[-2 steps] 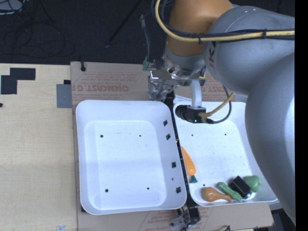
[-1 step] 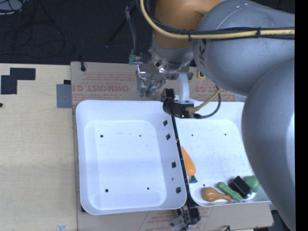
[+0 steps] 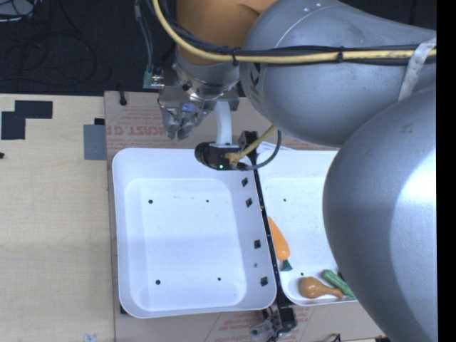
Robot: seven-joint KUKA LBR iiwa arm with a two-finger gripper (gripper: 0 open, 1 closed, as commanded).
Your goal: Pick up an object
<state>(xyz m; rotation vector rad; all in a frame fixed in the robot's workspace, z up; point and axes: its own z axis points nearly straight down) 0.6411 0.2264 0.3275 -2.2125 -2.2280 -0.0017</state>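
Observation:
My gripper (image 3: 178, 125) hangs above the far edge of the left bin (image 3: 128, 169), over the cardboard behind it. Its fingers (image 3: 173, 128) stand close together and I see nothing between them. In the right bin (image 3: 299, 191), near its front left corner, lie an orange carrot-like piece (image 3: 280, 242), a tan pear-shaped piece (image 3: 315, 288) and a green piece (image 3: 336, 282). The arm hides most of the right bin.
The grey arm fills the upper right of the view and covers the right bin's far and right parts. A black divider rail (image 3: 256, 219) runs between the two bins. Cardboard (image 3: 135, 123) lies under the bins.

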